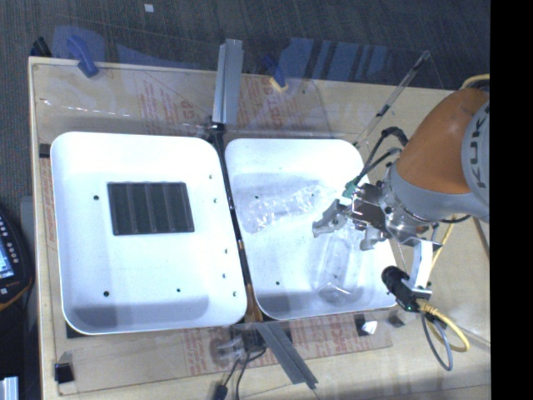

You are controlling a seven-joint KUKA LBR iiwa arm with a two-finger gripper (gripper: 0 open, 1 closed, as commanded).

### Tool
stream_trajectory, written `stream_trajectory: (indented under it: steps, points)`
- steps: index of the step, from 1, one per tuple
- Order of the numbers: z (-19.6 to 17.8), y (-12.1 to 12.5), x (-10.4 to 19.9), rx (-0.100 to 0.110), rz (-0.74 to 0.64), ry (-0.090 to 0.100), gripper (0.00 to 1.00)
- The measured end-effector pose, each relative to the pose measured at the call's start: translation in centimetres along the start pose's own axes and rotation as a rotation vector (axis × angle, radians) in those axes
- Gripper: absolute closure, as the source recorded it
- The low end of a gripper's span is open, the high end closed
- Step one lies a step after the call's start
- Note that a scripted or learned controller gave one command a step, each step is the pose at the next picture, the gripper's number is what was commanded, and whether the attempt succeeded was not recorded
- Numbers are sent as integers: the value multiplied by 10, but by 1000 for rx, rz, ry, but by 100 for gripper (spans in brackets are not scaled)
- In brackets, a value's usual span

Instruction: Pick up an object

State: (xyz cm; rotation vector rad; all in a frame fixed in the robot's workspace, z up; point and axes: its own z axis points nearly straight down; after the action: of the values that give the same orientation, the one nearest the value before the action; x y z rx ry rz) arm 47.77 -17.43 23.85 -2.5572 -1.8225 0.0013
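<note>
In the right bin [283,302] lie two clear plastic things. A crumpled see-through wrapper [279,203] rests near the bin's middle. A transparent cup-like container [335,269] lies toward the front right. My gripper [345,230] reaches in from the right and hovers just over the far end of the clear container. It is open, one finger to the left and one to the right, with nothing visibly between them. A dark grey ribbed slab [151,207] lies flat in the left bin [75,290].
The divider between the bins [235,223] runs front to back left of the wrapper. The arm's orange band [441,140] and grey wrist overhang the right bin's right rim. Black and yellow cables [433,319] trail off the front right corner.
</note>
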Motion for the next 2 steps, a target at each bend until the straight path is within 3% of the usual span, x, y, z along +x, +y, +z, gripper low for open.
stream_trajectory:
  steps: [1, 2]
  points:
    - [-13, 9, -27, 0, -30, -1, 0]
    - [-23, 9, -28, 0, -32, -2, 100]
